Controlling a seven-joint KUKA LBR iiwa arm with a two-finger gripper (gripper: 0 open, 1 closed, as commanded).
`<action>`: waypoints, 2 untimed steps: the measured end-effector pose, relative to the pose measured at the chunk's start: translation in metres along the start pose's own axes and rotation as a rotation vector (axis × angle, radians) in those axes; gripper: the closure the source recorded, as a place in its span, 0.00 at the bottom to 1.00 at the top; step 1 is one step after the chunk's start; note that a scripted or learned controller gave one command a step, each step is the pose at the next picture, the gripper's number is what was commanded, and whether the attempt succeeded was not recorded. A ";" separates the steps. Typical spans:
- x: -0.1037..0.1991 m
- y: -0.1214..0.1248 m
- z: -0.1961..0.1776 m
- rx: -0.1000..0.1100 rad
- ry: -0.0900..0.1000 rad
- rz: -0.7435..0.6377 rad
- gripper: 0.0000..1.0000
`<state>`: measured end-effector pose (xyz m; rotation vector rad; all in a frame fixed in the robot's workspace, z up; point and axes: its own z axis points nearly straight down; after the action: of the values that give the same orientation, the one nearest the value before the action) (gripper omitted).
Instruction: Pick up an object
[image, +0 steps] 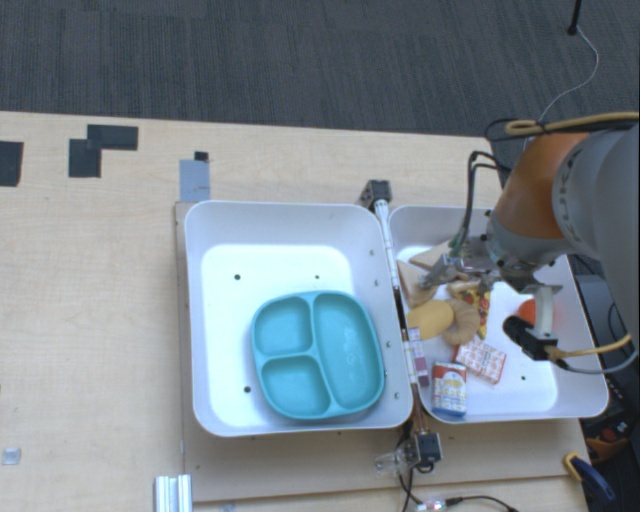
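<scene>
My gripper (462, 268) hangs low over the back left part of the right bin (575, 400), above a pile of small items. Just below it lie a yellow rounded object (430, 318) and a tan lumpy piece (466, 326). A red-and-white patterned packet (483, 360) sits nearer the front, and a small carton (449, 389) with red and blue print stands at the front left corner. A flat tan piece (425, 262) lies beside the gripper on its left. No item shows plainly between the gripper's tips.
The left bin (215, 300) holds a light blue divided plate (318, 354) toward its front right. A raised rim (392, 290) divides the two bins. The arm's grey and orange wrist (560, 190) covers the right bin's back right.
</scene>
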<state>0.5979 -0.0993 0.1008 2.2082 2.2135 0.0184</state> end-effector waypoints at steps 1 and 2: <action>0.001 0.001 -0.010 0.000 0.000 -0.003 1.00; 0.001 0.000 -0.010 0.001 0.000 -0.003 0.00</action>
<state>0.5980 -0.0985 0.1106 2.2051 2.2176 0.0180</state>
